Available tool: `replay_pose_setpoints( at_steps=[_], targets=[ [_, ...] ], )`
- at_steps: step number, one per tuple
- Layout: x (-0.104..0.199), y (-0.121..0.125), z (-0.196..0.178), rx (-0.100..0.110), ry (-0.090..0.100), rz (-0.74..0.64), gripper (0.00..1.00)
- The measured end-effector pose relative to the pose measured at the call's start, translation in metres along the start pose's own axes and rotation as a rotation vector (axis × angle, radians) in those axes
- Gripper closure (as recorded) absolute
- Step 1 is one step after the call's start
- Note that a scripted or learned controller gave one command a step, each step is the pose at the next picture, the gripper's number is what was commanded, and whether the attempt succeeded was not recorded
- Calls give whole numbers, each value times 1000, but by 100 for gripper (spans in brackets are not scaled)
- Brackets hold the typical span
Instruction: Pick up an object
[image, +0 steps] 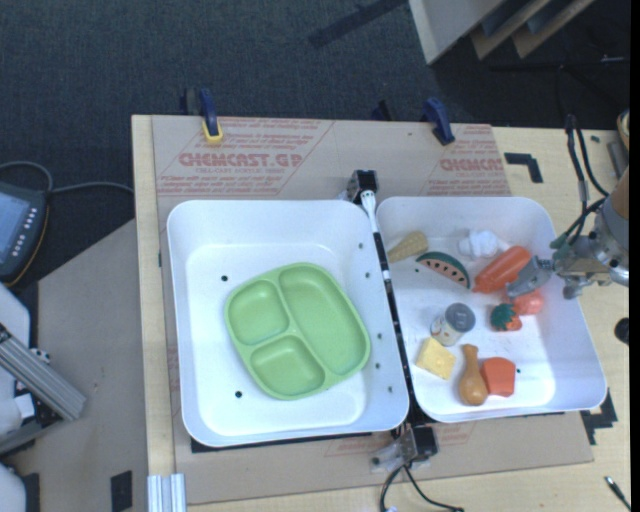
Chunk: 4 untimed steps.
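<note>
Nearest us in the right bin (575, 385), by its front edge, we see a chicken drumstick (470, 380), a red block (498, 376) and a cheese wedge (436, 358). Farther back sit a small can (456, 320) and a strawberry (505, 317). The gripper (528, 287) is over a carrot (502, 267) near the right edge; whether its fingers grip we cannot tell. A green divided plate (295, 328) sits mid left bin (200, 260).
</note>
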<state>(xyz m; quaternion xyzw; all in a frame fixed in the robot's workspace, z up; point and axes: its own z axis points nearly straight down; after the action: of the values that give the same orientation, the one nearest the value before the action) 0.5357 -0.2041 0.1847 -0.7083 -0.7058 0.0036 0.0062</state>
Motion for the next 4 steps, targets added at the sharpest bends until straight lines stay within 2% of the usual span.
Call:
replay_pose_setpoints(
  at_steps=[1,2,3,4],
  targets=[
    [0,3,-7,-14,-3,-4,0],
    [1,3,57,-6,0,-3,0],
    [2,3,103,-7,-1,-3,0],
    [1,4,89,-15,-4,-3,100]
  ],
)
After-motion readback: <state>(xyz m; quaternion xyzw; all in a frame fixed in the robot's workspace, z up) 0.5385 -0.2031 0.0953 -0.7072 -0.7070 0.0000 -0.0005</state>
